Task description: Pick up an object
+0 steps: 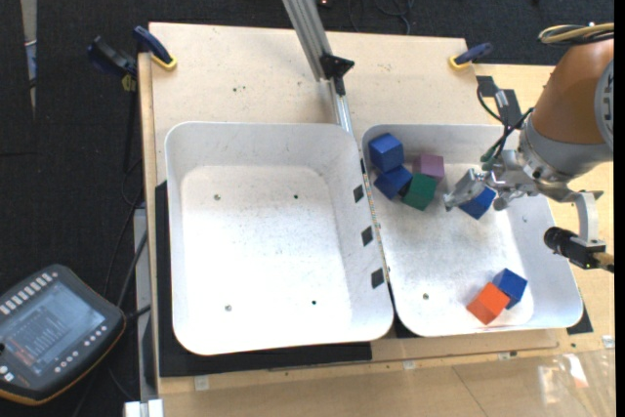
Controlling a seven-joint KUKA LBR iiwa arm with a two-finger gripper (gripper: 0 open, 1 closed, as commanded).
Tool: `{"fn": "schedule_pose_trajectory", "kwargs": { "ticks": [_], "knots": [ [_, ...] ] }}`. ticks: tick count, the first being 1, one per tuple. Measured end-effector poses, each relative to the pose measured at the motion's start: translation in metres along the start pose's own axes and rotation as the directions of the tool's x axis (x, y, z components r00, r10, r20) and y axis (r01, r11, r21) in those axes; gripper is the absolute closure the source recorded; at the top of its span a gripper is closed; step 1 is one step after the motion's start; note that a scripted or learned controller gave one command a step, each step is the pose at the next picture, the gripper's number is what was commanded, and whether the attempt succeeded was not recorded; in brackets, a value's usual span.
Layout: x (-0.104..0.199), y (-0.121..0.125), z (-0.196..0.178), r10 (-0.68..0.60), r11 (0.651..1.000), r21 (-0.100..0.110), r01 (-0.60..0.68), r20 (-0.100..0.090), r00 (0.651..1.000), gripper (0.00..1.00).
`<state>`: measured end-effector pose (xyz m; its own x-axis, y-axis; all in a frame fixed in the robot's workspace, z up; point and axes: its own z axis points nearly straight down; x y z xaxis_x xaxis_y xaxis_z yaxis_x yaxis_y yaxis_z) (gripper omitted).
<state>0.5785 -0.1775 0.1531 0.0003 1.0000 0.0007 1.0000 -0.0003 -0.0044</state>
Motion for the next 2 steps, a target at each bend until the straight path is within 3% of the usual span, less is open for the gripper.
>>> {"fn": "schedule_pose_trajectory", "kwargs": {
  "ticks": [1, 2],
  "knots": [
    [-0.0021, 0.0051, 0.0304, 0.000, 1.000, -0.022, 0.000, 0.008, 1.000, 0.00],
    [-0.0024, 0.0049, 0.0221, 0.000, 1.000, -0.022, 0.000, 0.009, 1.000, 1.00]
  ]
}}
